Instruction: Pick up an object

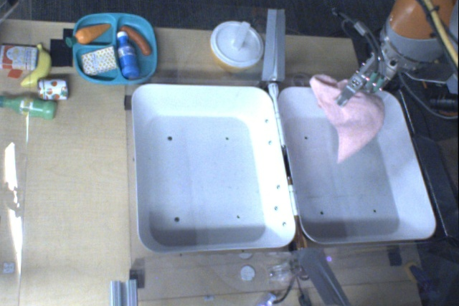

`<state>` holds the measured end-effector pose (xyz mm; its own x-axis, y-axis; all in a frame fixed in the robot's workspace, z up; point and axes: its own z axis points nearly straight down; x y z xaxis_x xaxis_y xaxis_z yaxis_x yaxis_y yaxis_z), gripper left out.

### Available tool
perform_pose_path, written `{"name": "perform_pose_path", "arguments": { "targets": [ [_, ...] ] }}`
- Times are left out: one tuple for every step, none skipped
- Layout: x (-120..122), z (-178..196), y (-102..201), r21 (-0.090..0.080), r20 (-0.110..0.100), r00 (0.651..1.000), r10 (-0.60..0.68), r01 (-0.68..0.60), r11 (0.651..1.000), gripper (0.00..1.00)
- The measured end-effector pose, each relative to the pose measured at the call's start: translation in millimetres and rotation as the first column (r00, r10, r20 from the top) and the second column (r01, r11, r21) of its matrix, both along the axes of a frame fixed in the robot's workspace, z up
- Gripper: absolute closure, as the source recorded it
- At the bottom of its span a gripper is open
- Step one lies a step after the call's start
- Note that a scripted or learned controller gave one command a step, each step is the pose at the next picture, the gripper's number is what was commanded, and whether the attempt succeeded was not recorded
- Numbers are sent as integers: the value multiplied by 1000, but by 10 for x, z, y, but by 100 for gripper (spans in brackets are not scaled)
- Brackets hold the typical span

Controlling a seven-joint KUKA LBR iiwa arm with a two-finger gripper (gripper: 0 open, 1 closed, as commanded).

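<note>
Bench front: you see a bare strip of wooden bench [64, 226] nearest the camera, with small metal fittings at its lower edge.
Left bin: the left white bin [147, 226] sits on the bench, touching the right bin along a central divider.
Right bin: the right white bin [412, 226] carries a pink cloth [355, 125] in its far half.
Cloth: it hangs in a drooping fold, its upper edge raised toward the claw and its lower tip pointing down into the bin.
Claw: your claw [356, 89] is closed on the cloth's upper edge, fabric pinched between its fingers.
Arm: it reaches in from the upper right, the wrist slanted down and left, the orange band [419, 3] above it.
Far bench: a white lidded cup [237, 45] stands behind the bins; to its left a blue divided tray [147, 31] holds toy food, with a banana [39, 66], a small can [52, 89] and a green bottle [29, 107] near the left edge.
</note>
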<state>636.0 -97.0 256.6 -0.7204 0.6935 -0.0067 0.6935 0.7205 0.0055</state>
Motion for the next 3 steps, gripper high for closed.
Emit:
{"name": "perform_pose_path", "arguments": {
  "targets": [
    [84,1075,304,0,0,1000,-31,31,1000,100],
    [49,1384,294,0,-3,996,-93,93,996,100],
    [-39,-227,315,1,-5,965,261,-261,965,100]
  ]
}}
